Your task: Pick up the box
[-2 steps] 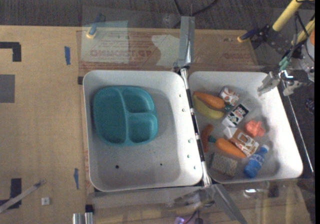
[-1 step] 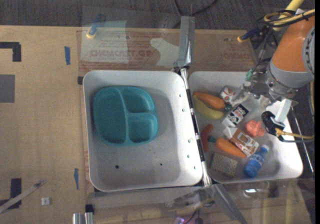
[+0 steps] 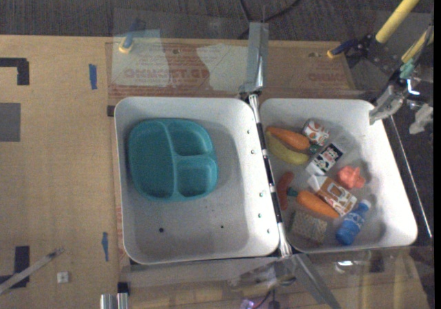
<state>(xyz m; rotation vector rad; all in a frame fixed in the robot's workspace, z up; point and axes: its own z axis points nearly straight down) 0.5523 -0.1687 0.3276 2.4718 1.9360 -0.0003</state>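
We are seeing the claw hanging over the upper right corner of the right bin, just at its rim and apart from everything inside; it is too small and blurred here, so we cannot tell its state.

Moving inward from there, we are finding two small cartons. The black-and-white box is lying tilted near the middle of the bin, touching a yellow banana on its left and sitting just below a small red-and-white can. The orange-and-white box is lying lower down, between a pink toy and an orange carrot, with a blue bottle just beside it.

We are judging either box to be light, stiff card or plastic with smooth printed faces, likely to slide or twist if pinched at a corner. We are favouring a hold across the two long flat sides, coming straight down, since neighbours are crowding both ends.

Both boxes are carrying printing, but we are finding it too small to read. Mirrored lettering on the brown board above the left bin, which is holding a teal divided plate, is likewise unclear.
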